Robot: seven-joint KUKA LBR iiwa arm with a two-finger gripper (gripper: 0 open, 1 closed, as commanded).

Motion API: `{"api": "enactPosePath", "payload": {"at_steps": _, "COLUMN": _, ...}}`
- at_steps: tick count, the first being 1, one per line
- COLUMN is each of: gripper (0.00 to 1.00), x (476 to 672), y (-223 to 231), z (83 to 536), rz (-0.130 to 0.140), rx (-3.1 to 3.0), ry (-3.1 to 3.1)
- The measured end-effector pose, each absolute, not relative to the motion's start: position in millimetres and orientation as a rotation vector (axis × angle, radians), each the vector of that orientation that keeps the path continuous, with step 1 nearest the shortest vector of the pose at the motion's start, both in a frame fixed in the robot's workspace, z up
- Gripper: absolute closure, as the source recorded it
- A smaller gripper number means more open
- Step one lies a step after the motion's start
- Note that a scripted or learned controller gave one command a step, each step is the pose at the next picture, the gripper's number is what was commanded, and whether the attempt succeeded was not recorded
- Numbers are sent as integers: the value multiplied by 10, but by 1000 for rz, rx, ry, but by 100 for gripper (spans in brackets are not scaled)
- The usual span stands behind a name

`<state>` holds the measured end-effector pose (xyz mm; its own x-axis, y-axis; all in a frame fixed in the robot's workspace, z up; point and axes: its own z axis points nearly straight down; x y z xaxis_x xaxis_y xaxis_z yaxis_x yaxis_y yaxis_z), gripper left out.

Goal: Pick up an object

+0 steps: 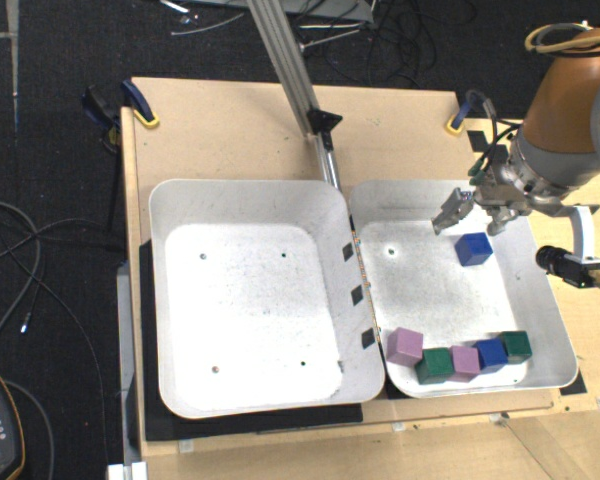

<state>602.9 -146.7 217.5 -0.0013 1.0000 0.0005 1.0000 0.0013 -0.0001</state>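
Your tool (472,215) hangs w/ fingers spread, nothing in them. The blue block (474,249) sits alone in the right bin (420,198), just below the tool, so you go about straight down.

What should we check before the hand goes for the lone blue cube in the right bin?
1. Target in view: ok. The blue cube lies alone in the right bin.
2. Hand position: ok. It sits just above and beside the cube in the picture.
3. Fingers open: ok. They look spread, with nothing between them.
4. Space around the target: ok. The row of five cubes lies apart, along the bin's near edge.
5. Hand centred over the cube: cannot tell. One slanted view does not settle it.
6. Height above the cube: cannot tell.
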Motion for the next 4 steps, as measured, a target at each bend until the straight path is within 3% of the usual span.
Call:
{"api": "enactPosePath", "payload": {"at_steps": 1, "gripper": 0, "x": 6096, "y": -1911, "z": 1260, "rz": -10, "rx": -2227, "ry": -2233}}
{"api": "enactPosePath", "payload": {"at_steps": 3, "gripper": 0, "x": 6273, "y": -2052, "z": 1166, "rz": -17, "rx": -2237, "ry": -2245}}
{"api": "enactPosePath", "payload": {"at_steps": 4, "gripper": 0, "x": 6270, "y": -2050, "z": 1150, "rz": -21, "rx": -2237, "ry": -2249}}
